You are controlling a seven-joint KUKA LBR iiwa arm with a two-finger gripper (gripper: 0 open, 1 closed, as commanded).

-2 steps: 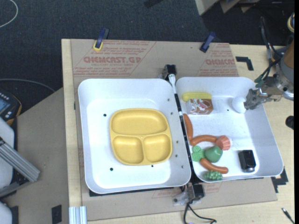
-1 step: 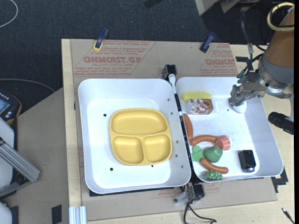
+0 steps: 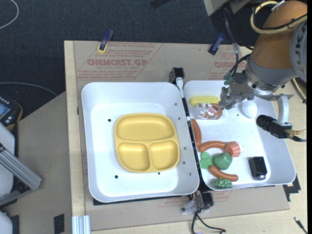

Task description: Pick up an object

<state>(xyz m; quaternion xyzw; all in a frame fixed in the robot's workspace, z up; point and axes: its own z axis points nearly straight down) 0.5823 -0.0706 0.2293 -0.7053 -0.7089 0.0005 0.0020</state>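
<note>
My gripper [image 3: 226, 101] hangs low over the back of the right bin [image 3: 278, 150], right beside a yellow banana [image 3: 204, 100] and a red-and-white wrapped piece [image 3: 209, 112]. A white egg [image 3: 249, 109] lies just to its right. Further forward in that bin lie an orange sausage [image 3: 195, 131], a curved sausage with a reddish end [image 3: 219, 146], green vegetables [image 3: 218, 160], a carrot-like piece [image 3: 224, 174], a small green sprig [image 3: 222, 183] and a black block [image 3: 258, 166]. Nothing shows between the fingers from this angle.
The left bin [image 3: 97, 130] holds a yellow divided plate [image 3: 146, 142]. A black cylinder [image 3: 270, 124] on the arm's side juts over the right bin. Clamps [image 3: 103, 42] sit at the cardboard's back edge.
</note>
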